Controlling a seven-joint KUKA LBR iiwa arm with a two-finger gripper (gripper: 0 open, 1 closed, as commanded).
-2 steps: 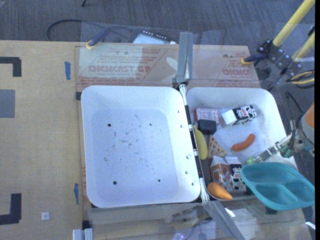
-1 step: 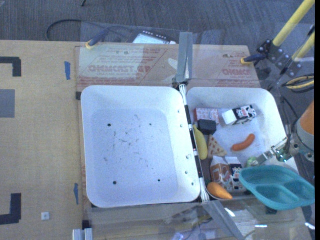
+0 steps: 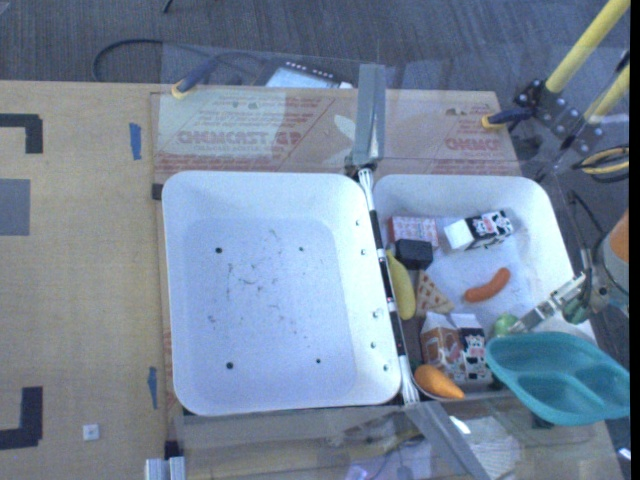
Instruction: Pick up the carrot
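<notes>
1. Carrot [image 3: 437,381]: orange, lying in the front left corner of the right bin [image 3: 545,203], just beside a small printed carton [image 3: 455,348].
2. End effector [image 3: 568,301]: at the right bin's right rim, above a teal divided tray [image 3: 560,373]; cannot tell how its fingers stand. It is well apart from the carrot.
3. Other contents of the right bin: yellow banana [image 3: 402,286] along the left wall, pizza slice [image 3: 432,294], orange sausage [image 3: 487,284], black block [image 3: 413,252], toy truck [image 3: 480,229].
4. Left bin [image 3: 180,298]: white, speckled floor.
5. Both bins sit on the wooden surface [image 3: 80,268].
</notes>
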